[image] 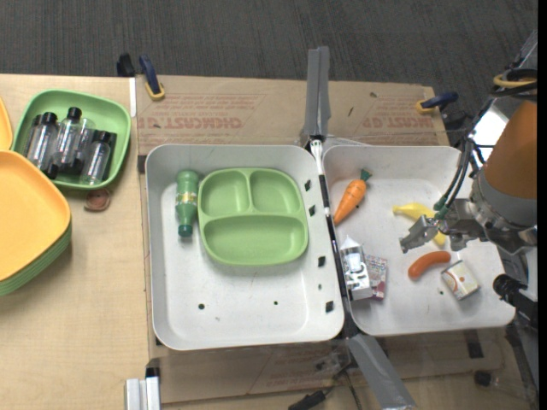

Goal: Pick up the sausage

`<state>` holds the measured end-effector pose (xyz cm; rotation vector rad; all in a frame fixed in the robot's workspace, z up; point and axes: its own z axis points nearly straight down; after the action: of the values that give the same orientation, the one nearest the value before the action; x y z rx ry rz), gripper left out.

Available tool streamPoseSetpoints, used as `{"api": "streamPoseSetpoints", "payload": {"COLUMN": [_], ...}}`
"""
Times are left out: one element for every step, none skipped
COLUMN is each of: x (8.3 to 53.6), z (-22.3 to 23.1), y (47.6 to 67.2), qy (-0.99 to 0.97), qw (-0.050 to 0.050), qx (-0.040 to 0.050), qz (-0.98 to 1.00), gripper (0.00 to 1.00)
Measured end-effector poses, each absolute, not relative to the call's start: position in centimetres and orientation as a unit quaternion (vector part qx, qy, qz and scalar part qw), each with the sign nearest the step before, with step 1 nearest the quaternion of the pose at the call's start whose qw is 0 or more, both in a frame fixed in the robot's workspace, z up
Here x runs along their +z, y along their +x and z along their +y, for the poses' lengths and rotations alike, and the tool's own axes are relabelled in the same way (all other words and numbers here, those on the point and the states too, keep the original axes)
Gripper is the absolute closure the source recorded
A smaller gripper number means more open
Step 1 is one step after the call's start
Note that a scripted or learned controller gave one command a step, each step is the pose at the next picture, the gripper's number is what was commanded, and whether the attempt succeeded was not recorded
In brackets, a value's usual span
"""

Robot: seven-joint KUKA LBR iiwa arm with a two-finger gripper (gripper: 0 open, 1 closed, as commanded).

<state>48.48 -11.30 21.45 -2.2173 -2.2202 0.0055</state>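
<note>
You can see the gripper (425, 233) low at the right of the frame, its dark metal fingers splayed open with nothing between them, hanging just above the sausage (428, 264). That sausage is a smooth, orange-red, slightly curved cylinder lying on the floor of the right bin (402, 313), toward its lower right. Just above the gripper sits a glossy yellow banana (410, 210), partly covered by the fingers. To the lower right of the sausage rests a small white boxy piece (461, 280) with a red mark. Toward the bin's left wall you'll find a tapered orange carrot (350, 198) with a green top, and below it a crinkled, printed packet (362, 274). The left bin (248, 314) holds a matte green three-section plate (253, 216) and a green bottle (185, 202) beside it.
</note>
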Motion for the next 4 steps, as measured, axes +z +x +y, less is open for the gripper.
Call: {"api": "streamPoseSetpoints", "payload": {"x": [9.6,9.7,23.2,10.0], "z": [-12.0,-17.6,-19.5,-21.2], "y": [50.3,48.1,53.0,49.8], "qy": [-0.676,-0.668,-0.693,-0.706], "qw": [-0.004,-0.005,0.0,0.003], "qx": [-0.0015,-0.0023,0.0011,-0.0014], "qz": [-0.737,-0.744,-0.721,-0.709], "gripper": [0.0,0.0,0.0,0.0]}}
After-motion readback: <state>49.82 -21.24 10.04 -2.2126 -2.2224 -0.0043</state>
